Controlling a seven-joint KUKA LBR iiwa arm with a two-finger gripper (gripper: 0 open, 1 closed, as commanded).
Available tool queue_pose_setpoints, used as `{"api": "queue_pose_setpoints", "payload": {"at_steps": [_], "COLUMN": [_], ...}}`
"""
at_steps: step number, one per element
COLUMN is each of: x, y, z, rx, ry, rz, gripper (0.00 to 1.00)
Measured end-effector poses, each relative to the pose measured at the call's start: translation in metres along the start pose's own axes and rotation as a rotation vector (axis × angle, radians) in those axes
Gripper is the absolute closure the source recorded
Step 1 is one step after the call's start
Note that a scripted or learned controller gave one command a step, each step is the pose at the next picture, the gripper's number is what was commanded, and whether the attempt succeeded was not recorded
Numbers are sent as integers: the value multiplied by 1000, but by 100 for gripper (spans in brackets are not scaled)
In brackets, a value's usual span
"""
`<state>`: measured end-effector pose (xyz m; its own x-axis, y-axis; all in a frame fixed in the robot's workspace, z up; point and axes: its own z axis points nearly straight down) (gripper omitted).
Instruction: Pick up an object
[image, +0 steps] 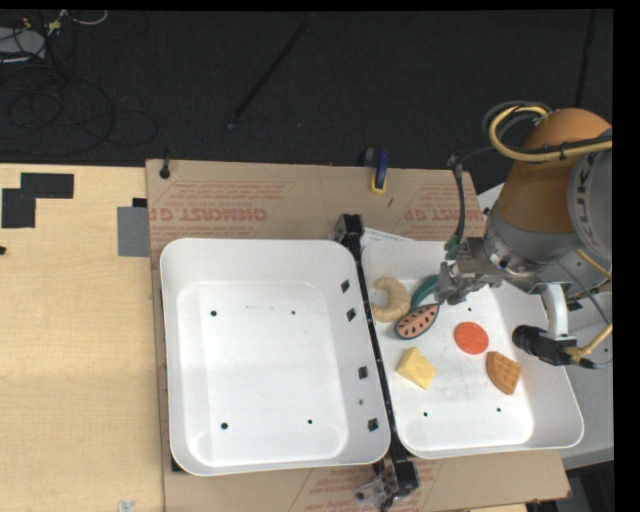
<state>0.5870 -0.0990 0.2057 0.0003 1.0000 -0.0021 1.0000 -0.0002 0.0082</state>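
The jaws (448, 290) are hanging low over the right bin (545, 425), at its upper left part; how far they are parted cannot be told, and nothing is showing between them. They are sitting just above the watermelon slice (417, 321), close to its upper right end, with a teal piece (427, 290) just beside them. The slice is lying flat with its long axis running from lower left to upper right. Left of it a curved croissant (392, 296) is lying; below it, a yellow cheese wedge (417, 369); right of it, a red-orange disc (472, 338) and a brown waffle piece (504, 372).
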Motion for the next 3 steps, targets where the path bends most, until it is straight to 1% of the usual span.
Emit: {"api": "queue_pose_setpoints", "payload": {"at_steps": [1, 2, 3], "x": [81, 103, 120], "y": [-5, -29, 5], "z": [-92, -96, -146], "rx": [1, 12, 4], "ry": [5, 4, 2], "rz": [-10, -4, -3], "gripper": [100, 100, 100]}}
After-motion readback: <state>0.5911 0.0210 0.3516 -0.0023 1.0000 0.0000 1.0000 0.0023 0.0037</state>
